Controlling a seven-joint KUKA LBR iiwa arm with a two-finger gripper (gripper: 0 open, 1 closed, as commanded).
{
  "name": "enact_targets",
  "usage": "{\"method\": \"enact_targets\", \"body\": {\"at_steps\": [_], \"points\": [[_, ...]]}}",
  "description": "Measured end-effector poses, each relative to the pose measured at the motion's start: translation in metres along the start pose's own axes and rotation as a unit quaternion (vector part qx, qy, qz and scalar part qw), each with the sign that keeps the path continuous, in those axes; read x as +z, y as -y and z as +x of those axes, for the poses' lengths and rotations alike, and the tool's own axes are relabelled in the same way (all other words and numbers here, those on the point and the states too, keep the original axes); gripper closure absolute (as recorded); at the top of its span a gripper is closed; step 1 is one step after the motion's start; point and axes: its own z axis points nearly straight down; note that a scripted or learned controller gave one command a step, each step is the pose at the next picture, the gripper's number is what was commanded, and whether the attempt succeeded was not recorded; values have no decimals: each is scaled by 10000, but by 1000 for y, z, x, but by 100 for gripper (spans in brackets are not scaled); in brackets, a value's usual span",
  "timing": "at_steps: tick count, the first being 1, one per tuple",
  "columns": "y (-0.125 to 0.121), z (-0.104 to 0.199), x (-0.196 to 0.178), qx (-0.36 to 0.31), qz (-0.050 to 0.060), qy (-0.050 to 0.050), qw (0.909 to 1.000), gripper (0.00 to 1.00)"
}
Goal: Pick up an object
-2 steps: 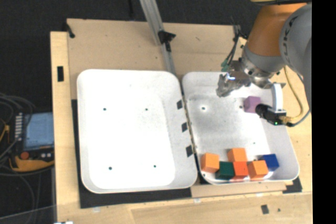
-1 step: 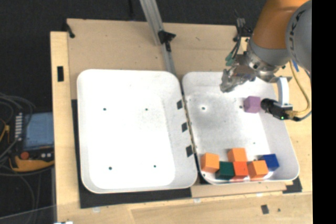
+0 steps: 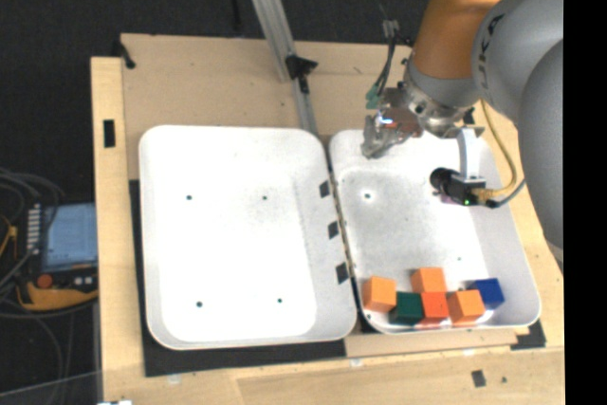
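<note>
Several small blocks lie clustered along the near edge of the right bin point(image 3: 493, 223): an orange block point(image 3: 380, 291), a dark green block point(image 3: 409, 306), further orange blocks point(image 3: 429, 280) point(image 3: 465, 304) and a blue block point(image 3: 487, 291). My gripper point(image 3: 381, 136) hangs over the far left corner of the right bin, well away from the blocks. I see nothing between its fingers, and their spread is too small to make out.
The left bin point(image 3: 237, 232) lies beside the right one, joined by black clips point(image 3: 334, 228). A slanted metal rail point(image 3: 270, 5) rises behind the bins. A blue device point(image 3: 68, 237) with cables sits off the bench at left.
</note>
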Motion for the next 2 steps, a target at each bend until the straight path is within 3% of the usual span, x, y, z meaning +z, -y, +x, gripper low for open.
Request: {"method": "enact_targets", "body": {"at_steps": [2], "points": [[-14,113,-3,1,6,2,10000,100]]}}
